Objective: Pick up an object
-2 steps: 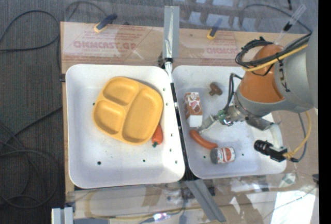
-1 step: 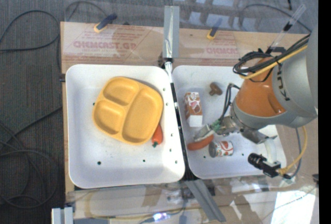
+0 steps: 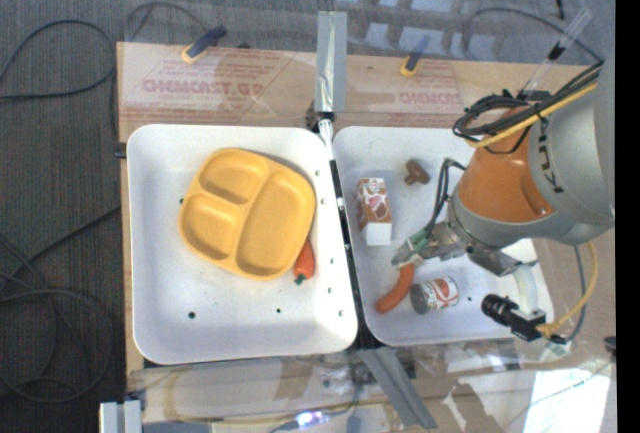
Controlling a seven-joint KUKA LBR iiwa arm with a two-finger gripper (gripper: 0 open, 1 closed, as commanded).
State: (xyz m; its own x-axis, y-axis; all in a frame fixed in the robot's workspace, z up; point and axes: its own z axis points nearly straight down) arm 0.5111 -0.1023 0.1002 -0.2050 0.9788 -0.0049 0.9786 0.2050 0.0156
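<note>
We see two white bins side by side on the bench. In the left bin (image 3: 160, 321) a yellow divided plate (image 3: 248, 211) lies tilted toward the far right part, and an orange pepper (image 3: 304, 263) pokes out from under its near right edge, close to the wall between the bins. The near and left parts of that bin's floor are bare, so there is open room there.

The right bin (image 3: 352, 156) is more crowded. A small carton (image 3: 373, 208) lies near its left wall, a brown lump (image 3: 417, 173) sits toward the far wall, a carrot (image 3: 395, 293) lies slantwise near the front, and a can (image 3: 435, 295) lies on its side just beside the carrot's right end. The arm (image 3: 520, 181) covers the bin's right half. The gripper (image 3: 418, 247) hangs just above the carrot's upper end; whether it pinches anything we cannot tell.

The bins rest on a cardboard sheet (image 3: 215, 86) over grey carpet (image 3: 60, 41) strewn with cables.
</note>
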